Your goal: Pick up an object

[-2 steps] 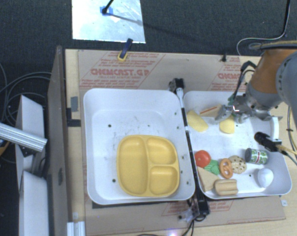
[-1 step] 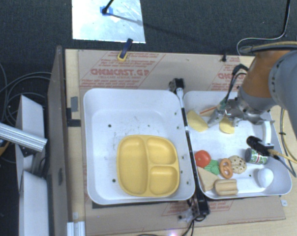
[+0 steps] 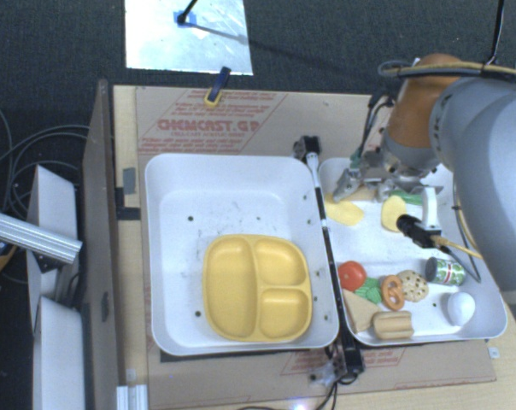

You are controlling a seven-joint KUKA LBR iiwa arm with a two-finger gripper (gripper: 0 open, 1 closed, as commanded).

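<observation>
My gripper (image 3: 366,188) hangs low over the back left corner of the right bin (image 3: 497,319), its fingers spread apart with nothing between them. Just in front of it lies a flat yellow piece (image 3: 345,213), and a second yellow piece (image 3: 394,212) sits to its right. Nearer the front of that bin are a red tomato (image 3: 352,275), a green leaf (image 3: 371,291), a pretzel (image 3: 391,292), a brown cookie (image 3: 413,286), a bread roll (image 3: 391,324), a white egg (image 3: 459,307) and a small green-and-red can (image 3: 446,272).
The left bin (image 3: 172,229) holds a yellow divided plate (image 3: 258,287) at its front. The wall between the two bins (image 3: 325,229) runs just left of the gripper. The grey arm (image 3: 489,143) covers the right bin's back right part.
</observation>
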